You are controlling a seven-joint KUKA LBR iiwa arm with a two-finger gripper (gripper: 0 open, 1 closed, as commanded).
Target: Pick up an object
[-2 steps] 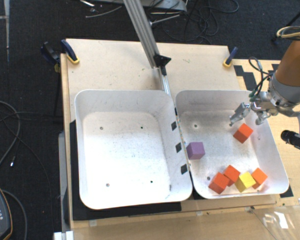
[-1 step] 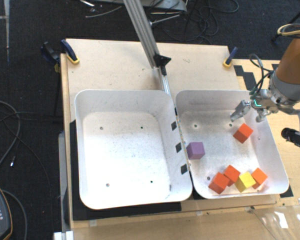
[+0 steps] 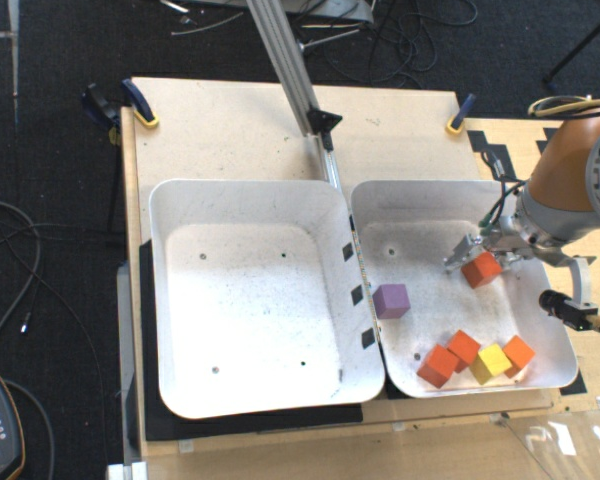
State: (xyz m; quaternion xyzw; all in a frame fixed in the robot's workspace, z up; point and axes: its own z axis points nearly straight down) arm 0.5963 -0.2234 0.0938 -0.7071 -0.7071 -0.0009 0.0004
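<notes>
My gripper [image 3: 480, 256] hangs over the right bin [image 3: 420, 203], in its right middle part, at the end of the grey arm with the orange band [image 3: 570, 168]. An orange-red block [image 3: 482, 269] lies directly under the gripper, its top edge partly covered by it. A purple block [image 3: 391, 300] rests near the bin's left wall. Near the front edge of the bin lies a cluster of a red block [image 3: 439, 366], an orange block [image 3: 464, 346], a yellow block [image 3: 491, 362] and another orange block [image 3: 519, 352].
The left bin [image 3: 180, 208] stands beside the right one, their rims meeting in the middle. A slanted metal rail [image 3: 285, 53] runs down from the back to the bins' junction. Clamps sit at the bench's back corners.
</notes>
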